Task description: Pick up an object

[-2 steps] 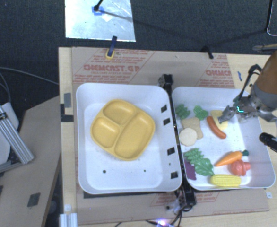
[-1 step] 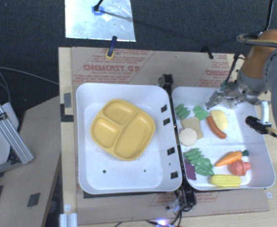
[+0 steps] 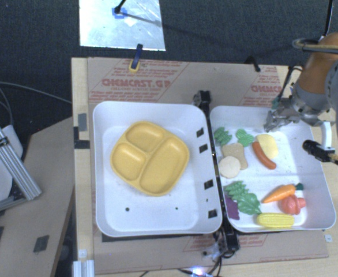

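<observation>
Hovering over right bin [image 3: 314,154] w/ toy food, hand [image 3: 271,123]; grip state can't tell.

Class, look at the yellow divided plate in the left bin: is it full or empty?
Empty. The yellow divided plate shows three bare compartments; the toy foods, such as the carrot and corn cob, all lie in the right bin.

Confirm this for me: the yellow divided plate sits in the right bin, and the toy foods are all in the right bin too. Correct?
Not quite. The camera view shows the yellow divided plate in the left bin, not the right. The toy foods, such as the carrot and corn, do lie in the right bin.
</observation>
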You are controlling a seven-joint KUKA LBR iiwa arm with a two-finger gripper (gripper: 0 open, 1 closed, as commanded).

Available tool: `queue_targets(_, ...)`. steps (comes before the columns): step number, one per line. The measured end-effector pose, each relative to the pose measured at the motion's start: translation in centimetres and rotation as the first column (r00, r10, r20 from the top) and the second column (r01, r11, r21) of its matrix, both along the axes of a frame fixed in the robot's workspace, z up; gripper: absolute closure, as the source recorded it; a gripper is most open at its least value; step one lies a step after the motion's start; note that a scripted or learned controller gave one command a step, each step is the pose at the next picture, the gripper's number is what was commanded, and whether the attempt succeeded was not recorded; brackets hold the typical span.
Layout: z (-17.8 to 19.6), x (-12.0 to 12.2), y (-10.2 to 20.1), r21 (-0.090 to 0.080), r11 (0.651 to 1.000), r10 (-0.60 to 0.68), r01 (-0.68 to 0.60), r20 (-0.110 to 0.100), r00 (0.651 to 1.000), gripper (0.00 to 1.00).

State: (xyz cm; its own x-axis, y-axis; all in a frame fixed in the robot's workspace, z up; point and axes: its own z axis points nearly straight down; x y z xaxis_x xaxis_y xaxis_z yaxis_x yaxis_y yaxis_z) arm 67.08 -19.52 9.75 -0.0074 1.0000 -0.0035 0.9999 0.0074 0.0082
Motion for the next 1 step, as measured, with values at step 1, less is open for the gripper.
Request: queue_targets(1, -1.34, -9.9, -1.32, 0.004, 1.0, -0.011, 0.011, -0.013, 1.0, 1.0)
